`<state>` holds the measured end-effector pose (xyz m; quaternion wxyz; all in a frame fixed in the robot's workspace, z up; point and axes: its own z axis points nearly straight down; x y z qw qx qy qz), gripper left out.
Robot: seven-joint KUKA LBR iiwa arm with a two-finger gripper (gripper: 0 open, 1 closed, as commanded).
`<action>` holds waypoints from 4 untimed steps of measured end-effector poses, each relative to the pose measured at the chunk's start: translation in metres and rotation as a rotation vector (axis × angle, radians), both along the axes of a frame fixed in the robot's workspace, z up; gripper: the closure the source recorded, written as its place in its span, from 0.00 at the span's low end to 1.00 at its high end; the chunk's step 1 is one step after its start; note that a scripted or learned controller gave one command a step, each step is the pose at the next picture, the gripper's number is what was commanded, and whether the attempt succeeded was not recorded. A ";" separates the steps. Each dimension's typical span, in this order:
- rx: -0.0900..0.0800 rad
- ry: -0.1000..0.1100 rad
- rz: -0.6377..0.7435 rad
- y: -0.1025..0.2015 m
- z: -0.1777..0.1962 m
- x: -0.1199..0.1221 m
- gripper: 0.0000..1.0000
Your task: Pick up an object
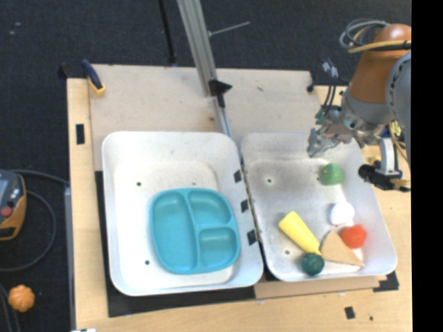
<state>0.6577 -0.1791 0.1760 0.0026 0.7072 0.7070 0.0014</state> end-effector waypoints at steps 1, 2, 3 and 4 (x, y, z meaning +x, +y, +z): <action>0.000 0.000 0.002 -0.002 0.032 0.001 1.00; 0.003 0.002 0.008 0.056 0.040 0.014 1.00; 0.003 0.002 0.007 0.107 0.056 0.018 1.00; 0.003 0.004 0.008 0.166 0.065 0.016 1.00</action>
